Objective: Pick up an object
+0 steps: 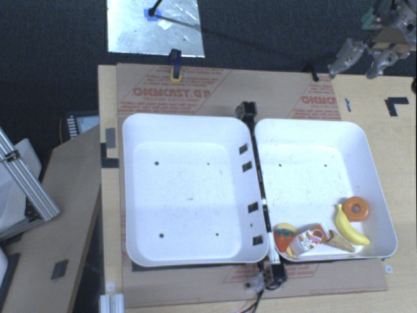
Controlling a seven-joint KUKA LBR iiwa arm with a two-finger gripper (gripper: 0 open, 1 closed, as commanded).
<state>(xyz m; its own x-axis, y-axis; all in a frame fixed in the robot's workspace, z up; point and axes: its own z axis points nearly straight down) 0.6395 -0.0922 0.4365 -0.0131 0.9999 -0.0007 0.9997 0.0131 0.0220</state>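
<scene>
Gripper raised at the far right corner

The gripper point(366, 59) hangs past the right bin point(313, 135), fingers spread and holding nothing; a banana point(348, 227) lies in that bin's near corner.

A dark carpeted floor point(52, 44) is seen beyond a light wooden bench point(391, 135), over which a printed cardboard sheet point(189, 87) is laid. A reflective metal plate point(155, 18), marked with a scrap of blue tape point(151, 14), is set on the floor above the bench. An aluminium extrusion point(26, 181) is placed at the left edge, above a lower wooden surface point(58, 240). Even, diffuse lighting is observed.
</scene>
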